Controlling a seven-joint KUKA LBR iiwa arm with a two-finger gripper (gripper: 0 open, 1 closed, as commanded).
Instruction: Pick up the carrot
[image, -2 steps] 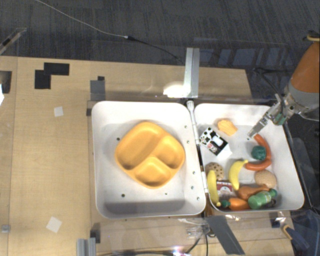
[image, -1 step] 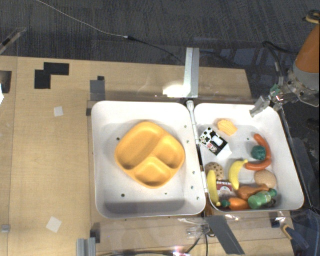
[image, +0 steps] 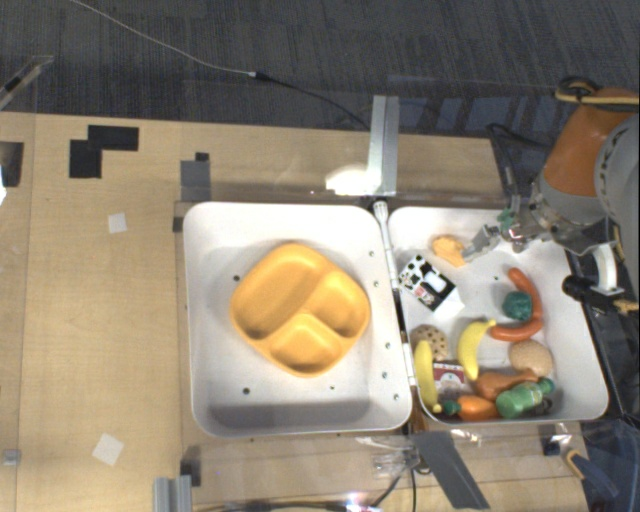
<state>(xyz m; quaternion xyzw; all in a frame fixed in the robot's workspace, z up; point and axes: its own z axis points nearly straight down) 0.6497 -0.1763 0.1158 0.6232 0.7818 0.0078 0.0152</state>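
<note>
The carrot (image: 478, 407) is a small orange piece with a dark green end. It lies along the front edge of the right bin (image: 575, 290), wedged among other toy foods. My gripper (image: 497, 237) hangs over the far part of that bin, just right of a pale orange piece (image: 447, 247). It is well away from the carrot, which sits towards the bin's near side. The grey arm with its orange band (image: 585, 150) comes in from the upper right.
Around the carrot lie two bananas (image: 472, 345), a green vegetable (image: 518, 400), a tan potato-like piece (image: 530, 357), a red sausage (image: 527, 305) and a black-and-white box (image: 428, 281). The left bin (image: 215, 380) holds a yellow divided plate (image: 300, 308).
</note>
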